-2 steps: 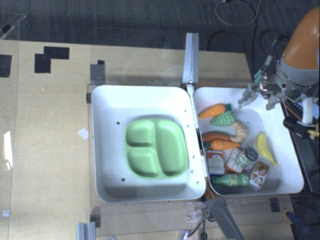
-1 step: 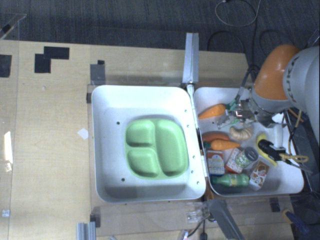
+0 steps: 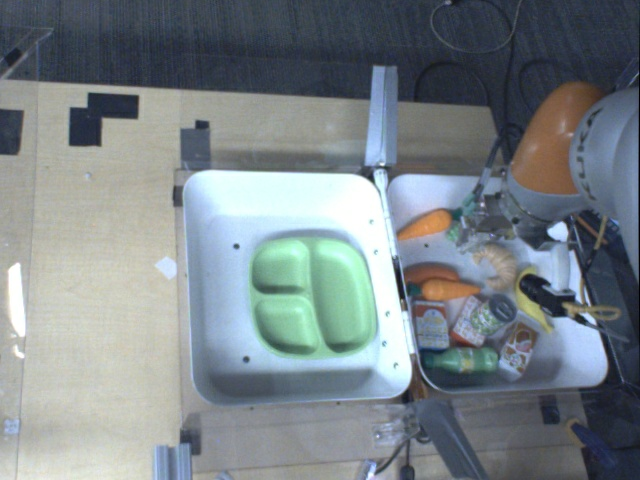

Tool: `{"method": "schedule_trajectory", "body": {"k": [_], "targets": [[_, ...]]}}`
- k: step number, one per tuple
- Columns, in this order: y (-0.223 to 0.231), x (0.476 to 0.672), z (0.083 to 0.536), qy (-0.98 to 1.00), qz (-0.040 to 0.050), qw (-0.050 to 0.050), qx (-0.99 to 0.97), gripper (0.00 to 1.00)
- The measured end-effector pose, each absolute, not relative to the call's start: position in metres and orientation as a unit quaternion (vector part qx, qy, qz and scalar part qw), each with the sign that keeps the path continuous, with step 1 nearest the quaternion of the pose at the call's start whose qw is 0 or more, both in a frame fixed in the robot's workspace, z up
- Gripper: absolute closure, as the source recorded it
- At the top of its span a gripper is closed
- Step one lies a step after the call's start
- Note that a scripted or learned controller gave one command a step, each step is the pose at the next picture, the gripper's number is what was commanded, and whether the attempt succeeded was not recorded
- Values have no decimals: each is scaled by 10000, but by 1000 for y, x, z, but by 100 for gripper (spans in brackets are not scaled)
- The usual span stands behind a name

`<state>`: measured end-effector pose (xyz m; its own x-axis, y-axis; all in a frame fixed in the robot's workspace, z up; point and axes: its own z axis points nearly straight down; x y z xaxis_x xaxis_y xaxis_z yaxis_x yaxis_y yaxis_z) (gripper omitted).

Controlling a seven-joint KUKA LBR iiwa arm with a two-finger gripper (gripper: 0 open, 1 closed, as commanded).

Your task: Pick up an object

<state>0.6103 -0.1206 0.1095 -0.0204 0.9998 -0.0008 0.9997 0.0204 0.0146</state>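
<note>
Nearest edge: metal bracket (image 3: 425,430) at the seam between the bins, cut off by the frame bottom

Just behind it, green bottle (image 3: 462,361) lies along the near wall of the right bin (image 3: 590,368). All the pickable stuff is in that bin, packed tight:
- small cartons (image 3: 431,325) and a can (image 3: 493,315) right behind the bottle, touching each other
- near carrot (image 3: 448,290) mid-bin by the left wall, with a redder piece (image 3: 430,271) just behind it, half covered, can't tell what it is
- far carrot (image 3: 425,225) tilted, green end pointing right
- ridged tan piece (image 3: 497,258) near the middle
- yellow curved item (image 3: 528,306) toward the right wall, partly covered, hard to identify

Hand (image 3: 488,218) sits over the far part of the right bin, between the far carrot's green end and the ridged tan piece. Wrist hardware covers it from above: can't tell if it's apart or together, or touching anything. Arm (image 3: 560,148) is cut off at the right edge

Room: bare floor in the right bin at the far-left and near-right corners. Left bin (image 3: 200,268) has a green three-compartment tray (image 3: 310,293) in the middle, open white floor all round it

Surface: pale wood counter (image 3: 100,268), black tape marks (image 3: 100,113) far-left, dark carpet (image 3: 250,18) beyond with a loose cable (image 3: 480,18)
</note>
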Motion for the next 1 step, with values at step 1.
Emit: {"method": "schedule_trajectory", "body": {"k": [1], "targets": [[-20,642,231,7023,30,23,7118,100]]}}
